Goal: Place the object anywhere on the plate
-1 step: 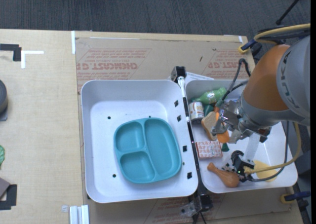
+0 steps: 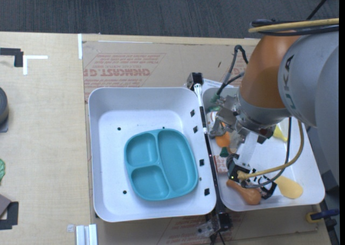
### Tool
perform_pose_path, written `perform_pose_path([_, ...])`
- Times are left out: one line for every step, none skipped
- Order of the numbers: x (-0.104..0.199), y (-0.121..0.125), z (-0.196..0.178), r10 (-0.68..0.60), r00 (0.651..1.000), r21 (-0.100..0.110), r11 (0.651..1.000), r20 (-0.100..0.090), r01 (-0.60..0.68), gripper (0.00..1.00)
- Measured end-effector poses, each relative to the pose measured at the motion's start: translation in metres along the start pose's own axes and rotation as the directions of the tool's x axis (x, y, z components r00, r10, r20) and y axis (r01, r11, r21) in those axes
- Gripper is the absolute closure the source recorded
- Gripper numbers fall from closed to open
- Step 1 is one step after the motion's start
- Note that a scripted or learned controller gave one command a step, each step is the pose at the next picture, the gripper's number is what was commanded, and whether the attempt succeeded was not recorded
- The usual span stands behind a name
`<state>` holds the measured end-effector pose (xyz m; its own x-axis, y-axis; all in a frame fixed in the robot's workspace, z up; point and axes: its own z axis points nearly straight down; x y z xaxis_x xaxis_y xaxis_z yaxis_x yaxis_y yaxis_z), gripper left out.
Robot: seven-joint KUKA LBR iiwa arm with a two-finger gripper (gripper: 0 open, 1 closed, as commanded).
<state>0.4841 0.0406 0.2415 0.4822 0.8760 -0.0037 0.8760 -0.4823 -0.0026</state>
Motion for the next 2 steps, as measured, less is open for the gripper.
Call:
perform_pose_path([0.0905,-0.0194,-0.0262,0.179,0.984,-0.001,0.984,0.001,-0.179,1.00])
perform_pose_path([0.0904,-0.0194,-0.0261,0.179,0.984,-0.001,0.984,0.002,-0.179,0.00])
